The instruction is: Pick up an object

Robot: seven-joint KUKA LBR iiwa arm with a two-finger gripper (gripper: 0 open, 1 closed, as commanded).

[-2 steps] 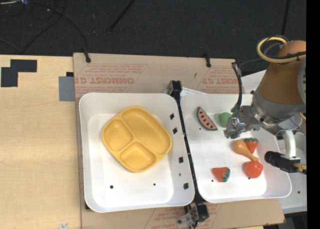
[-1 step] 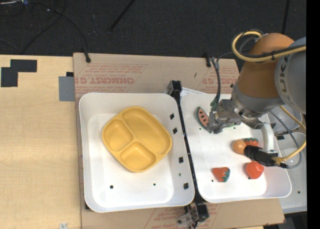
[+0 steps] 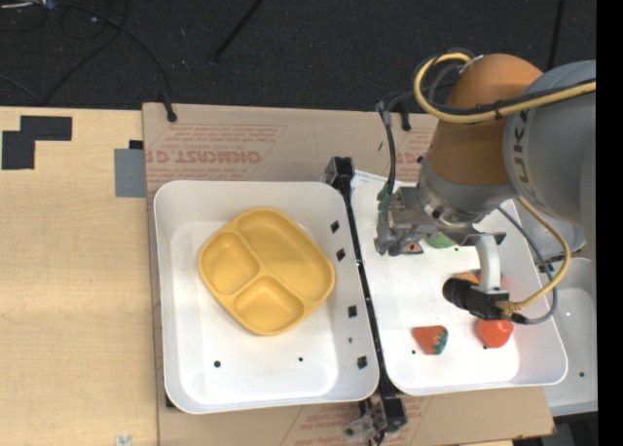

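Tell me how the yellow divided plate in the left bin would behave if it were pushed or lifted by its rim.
The yellow plate looks like moulded plastic, so it is probably stiff and light for its size. It lies flat on the smooth bin floor, so a push would likely slide it rather than tip it. Its rim seems low and rounded, so a grip there might slip.

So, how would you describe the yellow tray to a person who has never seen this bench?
Find the two white bins side by side and take the left bin, the one away from the grey arm. The yellow tray lies inside it, a rounded plate split into three compartments. The small red items lie in the right bin.
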